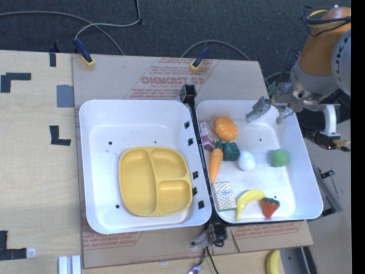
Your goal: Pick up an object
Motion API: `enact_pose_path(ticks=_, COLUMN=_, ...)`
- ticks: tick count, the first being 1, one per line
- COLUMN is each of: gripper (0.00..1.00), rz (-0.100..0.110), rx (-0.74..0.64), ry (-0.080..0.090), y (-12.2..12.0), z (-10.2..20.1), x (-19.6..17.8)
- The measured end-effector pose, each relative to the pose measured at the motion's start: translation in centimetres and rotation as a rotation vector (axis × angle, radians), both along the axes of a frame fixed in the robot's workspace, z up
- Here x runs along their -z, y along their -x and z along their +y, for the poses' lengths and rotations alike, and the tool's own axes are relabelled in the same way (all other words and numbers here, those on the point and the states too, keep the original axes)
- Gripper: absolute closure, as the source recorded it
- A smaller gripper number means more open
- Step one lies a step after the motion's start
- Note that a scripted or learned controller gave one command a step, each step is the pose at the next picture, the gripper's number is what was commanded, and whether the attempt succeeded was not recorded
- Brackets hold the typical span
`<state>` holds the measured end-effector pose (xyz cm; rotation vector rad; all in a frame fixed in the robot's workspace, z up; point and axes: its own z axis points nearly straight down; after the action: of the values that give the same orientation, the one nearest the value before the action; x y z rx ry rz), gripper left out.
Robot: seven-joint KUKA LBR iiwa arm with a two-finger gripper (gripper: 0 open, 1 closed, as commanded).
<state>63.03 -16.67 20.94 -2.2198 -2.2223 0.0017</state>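
A yellow divided tray [155, 181] lies in the left bin [91, 153]. In the right bin [305, 170] sit a carrot [215, 164], an orange [226, 128], a white egg [246, 161], a banana [248, 201], a strawberry [270, 206] and a green ball [279, 158]. The hand [270, 113] hangs over that bin's far right corner, fingers spread wide, holding nothing.

Worktop [28, 153]: pale wood w/ dark tape marks, lying well left of the jaws. Cardboard sheet [165, 79] flat on it, clamped at far edge by 2 yellow-blue clips [84, 53]. On the cardboard, 2 white bins: right bin [302, 153] under the jaws, left bin [94, 124] touching it, further left.
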Motion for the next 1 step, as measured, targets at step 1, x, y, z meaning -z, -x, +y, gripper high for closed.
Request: enact_pose_path(ticks=1, gripper=0.0, rz=-0.001, rx=0.0, ry=0.001, y=-3.8, z=6.64, x=9.97)
